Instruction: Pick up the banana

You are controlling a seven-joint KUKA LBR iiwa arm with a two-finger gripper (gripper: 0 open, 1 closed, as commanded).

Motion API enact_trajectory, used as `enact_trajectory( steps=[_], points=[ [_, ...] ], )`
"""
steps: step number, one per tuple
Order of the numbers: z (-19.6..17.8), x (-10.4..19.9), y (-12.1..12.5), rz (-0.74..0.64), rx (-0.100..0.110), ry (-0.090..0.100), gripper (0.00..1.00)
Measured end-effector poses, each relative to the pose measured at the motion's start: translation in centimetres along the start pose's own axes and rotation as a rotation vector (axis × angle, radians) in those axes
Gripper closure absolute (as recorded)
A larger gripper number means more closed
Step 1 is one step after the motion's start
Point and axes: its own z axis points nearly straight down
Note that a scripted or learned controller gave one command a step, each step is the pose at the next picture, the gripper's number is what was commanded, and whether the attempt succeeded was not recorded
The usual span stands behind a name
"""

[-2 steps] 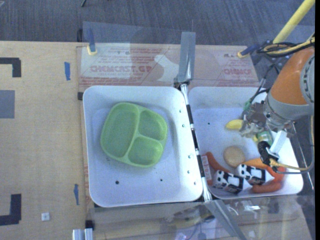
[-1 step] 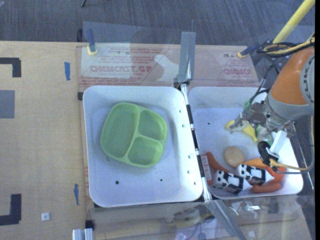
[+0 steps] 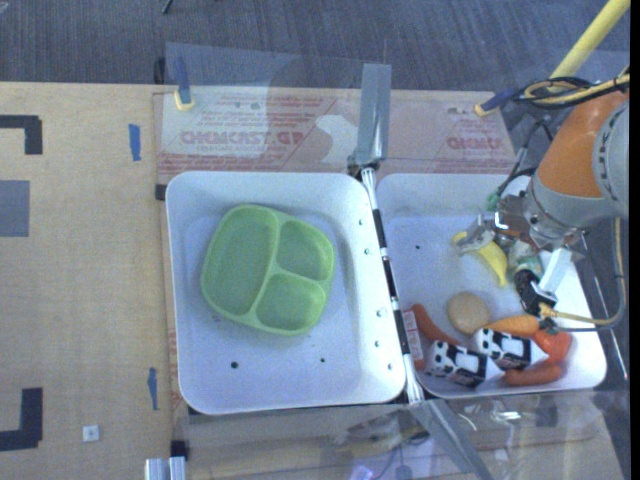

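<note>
Banana [image 3: 492,260] diagonal, under tool [image 3: 500,236]

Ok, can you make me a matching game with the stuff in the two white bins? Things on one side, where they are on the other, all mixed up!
Things:
1. green divided plate
2. banana
3. round tan bun
4. black-and-white toy cow

Places:
A. at the near edge of the right bin
B. alone in the left bin
C. right under the gripper, far side of the right bin
D. middle of the right bin, between the banana and the cow

Pairs: 1-B, 2-C, 3-D, 4-A
</note>
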Motion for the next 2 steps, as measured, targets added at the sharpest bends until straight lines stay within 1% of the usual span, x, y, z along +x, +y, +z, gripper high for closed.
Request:
enact_trajectory(
  steps=[1, 2],
  points=[
    [-1.0, -0.1, 0.1, -0.004, -0.005, -0.010, 1.00],
    [-13.7, 8.9, 2.5, 0.123, 0.002, -0.021, 1.00]
  ],
)
